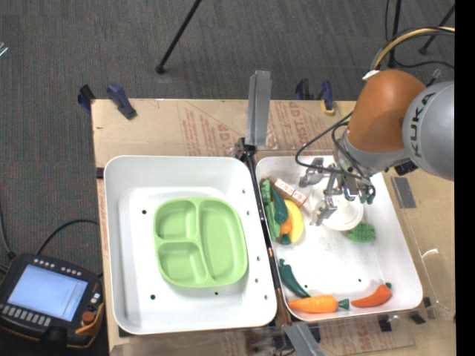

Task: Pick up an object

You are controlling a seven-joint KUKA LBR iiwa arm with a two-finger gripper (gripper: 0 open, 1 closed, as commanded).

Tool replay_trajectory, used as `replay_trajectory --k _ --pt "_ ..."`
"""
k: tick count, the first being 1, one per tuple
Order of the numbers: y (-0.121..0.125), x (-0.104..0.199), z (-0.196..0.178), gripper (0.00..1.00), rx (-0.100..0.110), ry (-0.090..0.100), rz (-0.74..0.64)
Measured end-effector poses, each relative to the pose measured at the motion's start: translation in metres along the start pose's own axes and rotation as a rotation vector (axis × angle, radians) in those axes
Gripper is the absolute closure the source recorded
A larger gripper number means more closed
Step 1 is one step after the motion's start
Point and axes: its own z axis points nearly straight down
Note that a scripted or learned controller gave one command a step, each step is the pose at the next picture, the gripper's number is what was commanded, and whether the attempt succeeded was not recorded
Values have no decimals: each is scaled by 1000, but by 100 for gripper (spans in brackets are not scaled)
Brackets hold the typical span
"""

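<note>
My gripper hangs low over the back of the right bin, directly above a white cup. Whether it touches the cup is unclear. Just left of it lie a yellow banana, a green vegetable and a small red-and-white box. A green leafy piece sits right of the cup. Near the bin's front edge rest a carrot, an orange pepper and a dark green piece.
The left bin holds a light green divided plate. A grey upright post stands behind the seam between the bins. A teach pendant lies at the lower left, off the bench.
</note>
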Motion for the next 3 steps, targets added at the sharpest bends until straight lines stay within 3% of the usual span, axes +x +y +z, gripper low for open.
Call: replay_trajectory --k 1,2,3 --pt "39 34 15 0 4 -9 31" --pt "44 46 16 0 1 -10 169" --pt "43 43 3 100 5 -19 164"
